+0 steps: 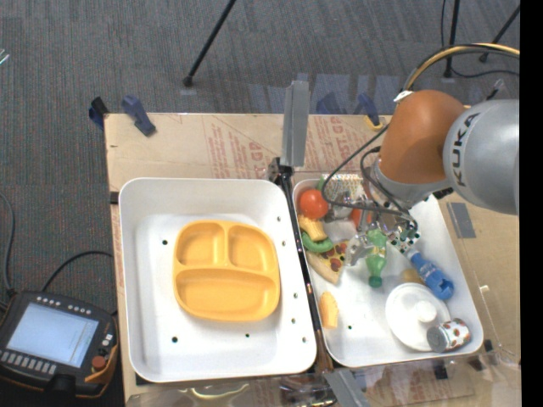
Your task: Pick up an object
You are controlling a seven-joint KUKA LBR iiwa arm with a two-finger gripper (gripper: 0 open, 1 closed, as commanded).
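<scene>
A: Grey metal end effector (370,248) is hovering low in the right white bin (462,265), over a green plastic bottle (376,270) lying beside a pizza-slice toy (327,264).

B: Grip state?

A: Cannot tell; nothing is visibly sitting between them.

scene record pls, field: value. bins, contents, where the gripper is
left bin: holds a yellow divided tray, lying flat
right bin: cluttered
right bin contents: red tomato, pizza slice, green bottle, blue bottle, white plate, small cup, yellow piece
arm: reaches in from the right, over the right bin's far half
gripper: low among the toys, near the green bottle
grasp: cannot tell
</scene>
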